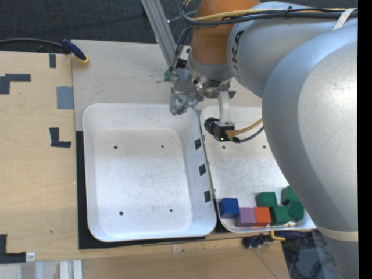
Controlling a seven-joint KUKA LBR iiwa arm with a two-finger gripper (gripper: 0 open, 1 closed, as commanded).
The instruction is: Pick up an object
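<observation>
Several small blocks lie in a cluster at the near end of the right bin: a blue one, a purple one, an orange one and green ones. My gripper hangs over the far rim between the two bins, well away from the blocks. Nothing is visible between its fingers, and whether they are open or shut is unclear from above.
The left bin is a shallow white tray with speckled floor. A metal rod slants up at the back. A blue and yellow clamp lies at the far left of the bench. The big grey arm covers the right side.
</observation>
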